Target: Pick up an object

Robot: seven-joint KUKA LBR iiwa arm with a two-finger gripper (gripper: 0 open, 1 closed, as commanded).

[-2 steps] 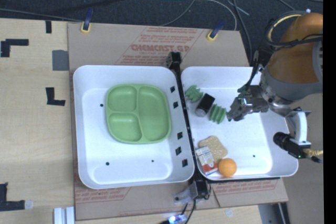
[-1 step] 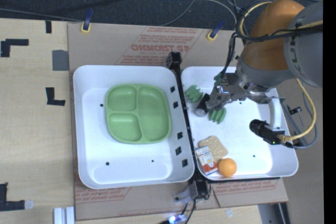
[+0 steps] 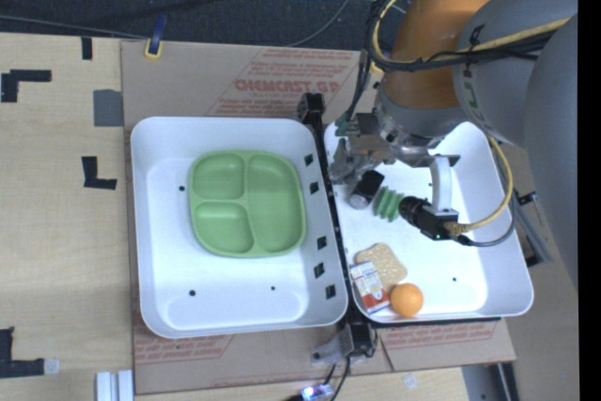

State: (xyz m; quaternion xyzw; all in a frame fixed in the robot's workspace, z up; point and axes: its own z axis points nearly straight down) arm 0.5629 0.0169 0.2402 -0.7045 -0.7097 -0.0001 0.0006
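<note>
In the right bin (image 3: pixel 488 291) lie a green ridged object (image 3: pixel 388 204), a tan cracker-like piece (image 3: pixel 383 260), a small red-and-white carton (image 3: pixel 368 285) and an orange ball (image 3: pixel 407 300). My gripper (image 3: pixel 362 188) hangs over the bin's left part, just left of the green ridged object and close to the bin floor. Its dark fingertip (image 3: pixel 361 194) shows beside that object. Whether anything sits between the fingers is hidden from this angle.
The left bin (image 3: pixel 160 296) holds a green divided plate (image 3: pixel 248 202). A black divider with clips (image 3: pixel 324 221) runs between the bins. The arm's orange band (image 3: pixel 437 23) and grey body overhang the right bin's upper half. Cables loop around the wrist.
</note>
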